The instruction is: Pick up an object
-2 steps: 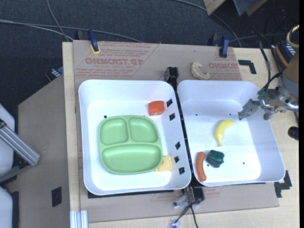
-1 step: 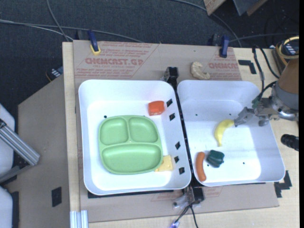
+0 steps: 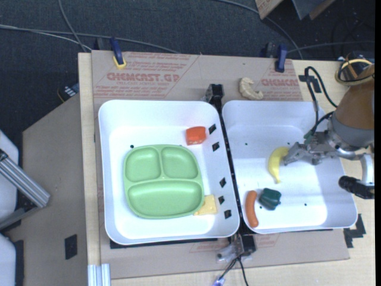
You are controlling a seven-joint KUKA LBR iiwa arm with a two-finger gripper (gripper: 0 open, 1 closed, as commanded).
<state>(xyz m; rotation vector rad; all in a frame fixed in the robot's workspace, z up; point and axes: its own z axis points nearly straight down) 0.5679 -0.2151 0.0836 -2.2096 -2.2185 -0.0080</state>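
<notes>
Down low in the right bin [image 3: 309, 115] now, gripper [image 3: 296, 154] reaching in from the right, tips right against the upper end of the yellow banana [image 3: 275, 162]. Fingers look slightly parted, straddling or just touching that end; hard to tell whether anything is truly pinched. Not calling it a hold yet.

Best way through this step, by the look of it: centre over the banana's thicker middle rather than its tapering tip, line the fingers across the curve, settle fully to the bin floor, then close before lifting. Grabbing at the very end risks a pivot and a slip out. Straight lift after that, slow, well clear of the bin wall on the right.

Elsewhere in the right bin: a dark green block [image 3: 270, 198] near the front, just beside a red-orange sausage shape [image 3: 252, 208] lying along the inner wall. Both well clear of the banana, so no crowding.

Over in the left bin [image 3: 113, 159]: a green divided plate [image 3: 164, 180] taking up most of the floor, an orange block [image 3: 195, 135] behind it, a pale yellow wedge [image 3: 208, 205] touching its front right corner.
</notes>
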